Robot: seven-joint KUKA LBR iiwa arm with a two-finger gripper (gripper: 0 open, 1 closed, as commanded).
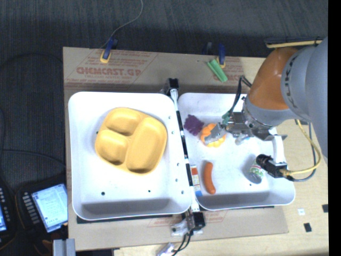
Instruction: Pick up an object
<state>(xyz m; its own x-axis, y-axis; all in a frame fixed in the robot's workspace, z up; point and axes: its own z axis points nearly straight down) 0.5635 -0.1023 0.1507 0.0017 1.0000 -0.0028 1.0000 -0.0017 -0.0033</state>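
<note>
In the right bin (277, 196), my gripper (222, 131) hangs low over a small orange and yellow object (212, 136) and touches or covers its right side. A purple object (193, 124) lies just left of it, near the bin's left wall. An orange sausage-shaped item (209, 177) lies toward the front of the same bin. A small round grey and green item (256, 173) sits at the right, beside the arm's black cable fitting. The grey arm with its orange band (272, 84) comes in from the upper right.
The left bin (85, 196) holds a large yellow divided plate (131, 139). A black divider strip (183, 143) runs between the bins. A green marker (217, 70) and blue clamps lie on the cardboard behind them.
</note>
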